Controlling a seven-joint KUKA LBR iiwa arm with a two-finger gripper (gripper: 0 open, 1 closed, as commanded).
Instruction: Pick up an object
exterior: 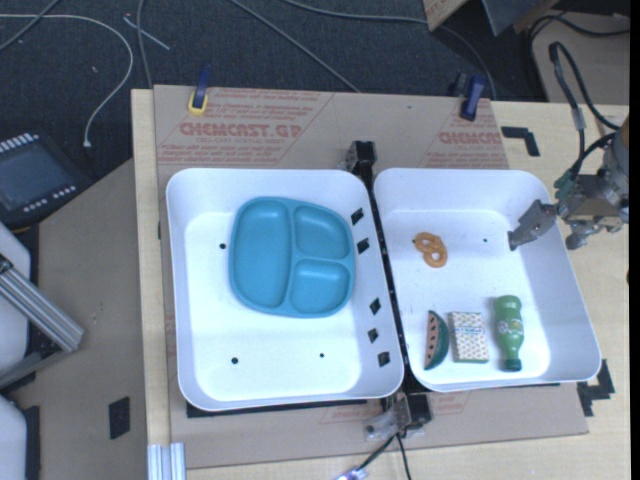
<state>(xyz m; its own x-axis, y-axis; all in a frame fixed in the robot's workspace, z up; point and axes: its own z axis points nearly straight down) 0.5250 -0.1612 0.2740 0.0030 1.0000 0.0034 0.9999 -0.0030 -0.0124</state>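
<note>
Camera view looks down at a slant on the bench (pixel 100 268), light wood w/ a cardboard sheet (pixel 330 118) under two shallow white bins. Left bin (pixel 200 368) carries a blue divided plate (pixel 292 256), three compartments, sitting toward the bin's upper middle. Right bin (pixel 470 193) carries four small things. Green bottle (pixel 508 332) lies near the bin's lower right corner, cap pointing to the near edge, pale label band round its middle. Just left of it a square speckled sponge-like block (pixel 468 336), beige w/ blue-ish edge; touching or nearly touching the bottle, can't tell which. Left of that a watermelon slice (pixel 434 340), red face, green rind, dark seeds, standing on its curve close to the bin's left wall. Well apart from those three, toward upper middle of the bin, a small brown pretzel (pixel 431 249) lies flat by itself.

Arm comes in from the right, mostly cut off by the frame edge; wrist w/ cables visible. Tool (pixel 527 226) hangs over the right bin's upper right part, nothing between its fingers, well apart from every object. One dark finger is clear; the other is hard to make out, so how wide it stands can't be told.

Blue clamp (pixel 472 95) and yellow-blue clamp (pixel 200 93) grip the cardboard's far edge.
</note>
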